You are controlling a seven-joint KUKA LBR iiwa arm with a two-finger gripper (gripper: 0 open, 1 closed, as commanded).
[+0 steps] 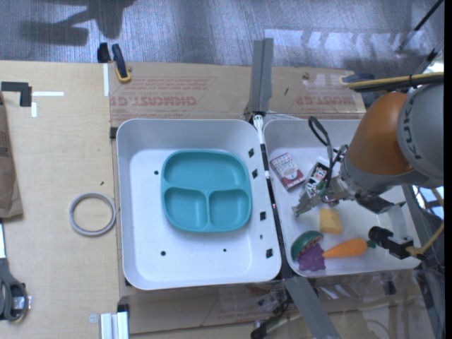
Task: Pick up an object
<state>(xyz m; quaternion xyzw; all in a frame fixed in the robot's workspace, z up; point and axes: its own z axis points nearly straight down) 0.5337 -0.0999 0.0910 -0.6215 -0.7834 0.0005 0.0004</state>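
Note:
My gripper [311,200] hangs low over the middle of the right bin [282,129], reaching in from the right under the orange wrist band. Just below and to its right lies a yellow block [330,221]. A small red and white box [286,169] sits up and to the left of the gripper. A small black and white item [318,174] lies just above the gripper. Near the bin's front lie an orange carrot [346,248], a green and red round piece [306,241] and a purple piece [311,260]. I cannot see anything held.
The left bin [134,210] holds a teal divided plate [207,191]. On the wooden bench to the left lie a tape ring [92,213] and scissors [13,296]. A grey post [260,76] stands behind the seam between the bins.

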